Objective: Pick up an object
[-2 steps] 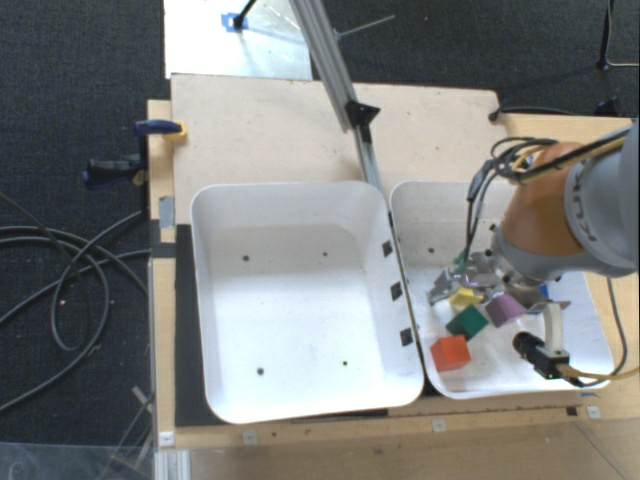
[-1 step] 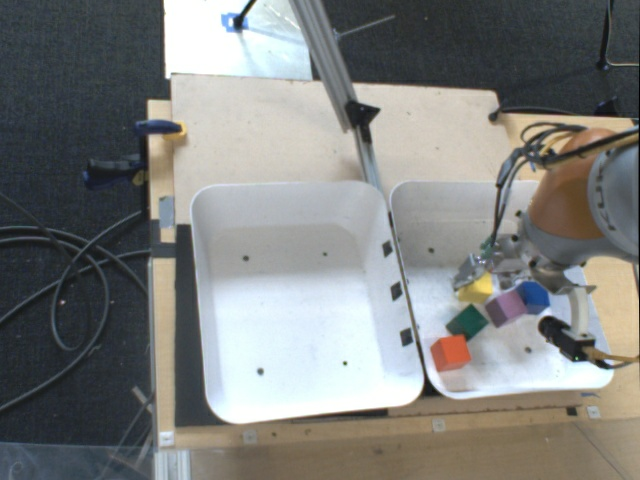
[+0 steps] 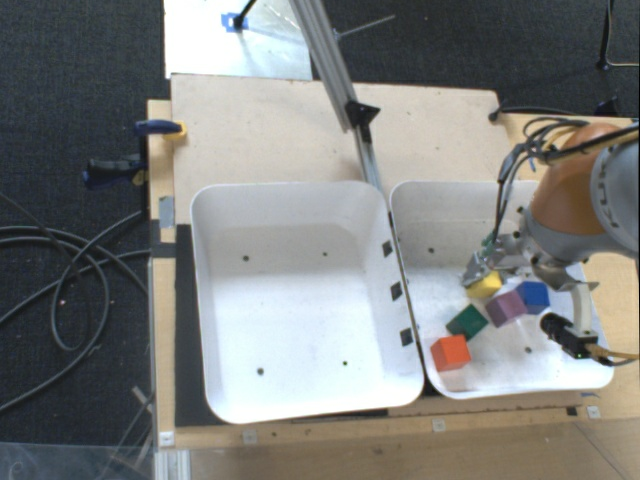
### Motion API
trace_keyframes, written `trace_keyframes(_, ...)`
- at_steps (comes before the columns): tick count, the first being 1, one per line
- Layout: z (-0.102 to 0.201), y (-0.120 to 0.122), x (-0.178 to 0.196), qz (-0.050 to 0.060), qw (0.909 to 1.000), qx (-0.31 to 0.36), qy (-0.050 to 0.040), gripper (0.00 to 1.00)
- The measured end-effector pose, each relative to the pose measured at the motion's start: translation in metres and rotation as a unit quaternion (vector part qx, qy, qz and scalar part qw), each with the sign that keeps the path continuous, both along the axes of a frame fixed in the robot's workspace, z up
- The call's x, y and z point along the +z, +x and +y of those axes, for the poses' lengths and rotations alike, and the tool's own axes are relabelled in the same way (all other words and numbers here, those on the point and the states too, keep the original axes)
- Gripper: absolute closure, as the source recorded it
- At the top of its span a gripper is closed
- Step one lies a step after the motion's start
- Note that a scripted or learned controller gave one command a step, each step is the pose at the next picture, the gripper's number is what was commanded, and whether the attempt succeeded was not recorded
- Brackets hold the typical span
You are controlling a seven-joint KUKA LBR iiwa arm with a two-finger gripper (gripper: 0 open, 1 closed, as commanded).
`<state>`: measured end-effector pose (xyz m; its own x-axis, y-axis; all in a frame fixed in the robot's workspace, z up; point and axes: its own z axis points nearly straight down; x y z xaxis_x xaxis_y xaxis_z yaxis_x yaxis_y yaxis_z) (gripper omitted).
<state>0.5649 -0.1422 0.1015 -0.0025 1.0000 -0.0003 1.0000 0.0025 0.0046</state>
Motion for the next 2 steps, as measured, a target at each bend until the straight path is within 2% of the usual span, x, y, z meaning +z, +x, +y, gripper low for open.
trace_keyframes(1,0.079,0.035,0.093,-0.003,1.0000,0.005,0.0012,1.00)
trace_keyframes(2,0.164,-0.002,0.088,0.003,1.0000,0.006,0.0021,1.00)
